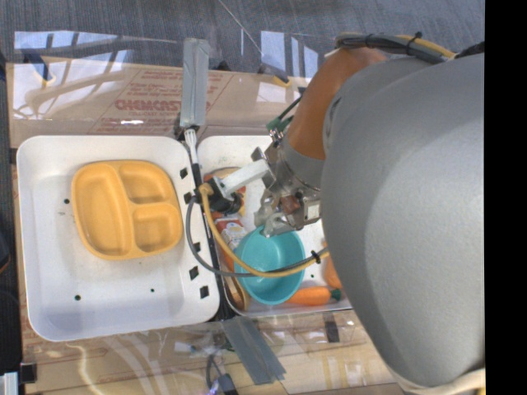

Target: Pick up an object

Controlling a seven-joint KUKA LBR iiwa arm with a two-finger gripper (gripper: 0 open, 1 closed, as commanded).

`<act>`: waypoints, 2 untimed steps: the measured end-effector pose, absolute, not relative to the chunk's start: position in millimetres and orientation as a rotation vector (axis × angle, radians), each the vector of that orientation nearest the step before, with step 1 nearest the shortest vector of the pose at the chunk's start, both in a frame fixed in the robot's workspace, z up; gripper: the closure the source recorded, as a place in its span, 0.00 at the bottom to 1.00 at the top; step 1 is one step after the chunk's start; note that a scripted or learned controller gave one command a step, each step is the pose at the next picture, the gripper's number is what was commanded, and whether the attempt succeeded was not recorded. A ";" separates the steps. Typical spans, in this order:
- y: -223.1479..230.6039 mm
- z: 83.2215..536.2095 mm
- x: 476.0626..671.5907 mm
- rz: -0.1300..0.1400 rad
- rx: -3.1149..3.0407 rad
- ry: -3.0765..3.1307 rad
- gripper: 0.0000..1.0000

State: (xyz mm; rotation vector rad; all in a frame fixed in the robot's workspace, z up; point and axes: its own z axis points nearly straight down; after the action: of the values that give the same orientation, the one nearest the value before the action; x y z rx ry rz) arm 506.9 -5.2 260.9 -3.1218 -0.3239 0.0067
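Cardboard (123, 97) under bins: red print, illegible. Left bin (49, 303): yellow divided tray (125, 208). Right bin (226, 151): teal bowl (268, 266), orange carrot-like item (309, 297); gripper (276, 216) above bowl, grip state cannot be told

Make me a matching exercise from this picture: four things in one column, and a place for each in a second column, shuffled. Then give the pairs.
Things:
1. yellow divided tray
2. teal bowl
3. orange carrot-like object
4. cardboard sheet

Places:
A. in the right bin, under the arm's wrist
B. behind the bins, flat on the bench
C. in the left bin
D. at the right bin's near edge, next to the bowl

Pairs: 1-C, 2-A, 3-D, 4-B
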 end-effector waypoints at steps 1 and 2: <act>-2.2 268.0 506.6 0.020 -3.118 -0.341 1.00; -18.6 345.4 498.0 0.001 -3.073 -0.646 1.00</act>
State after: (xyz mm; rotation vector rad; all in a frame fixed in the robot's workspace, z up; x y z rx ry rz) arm 498.0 -18.6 345.4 -3.0728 -0.6458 0.0012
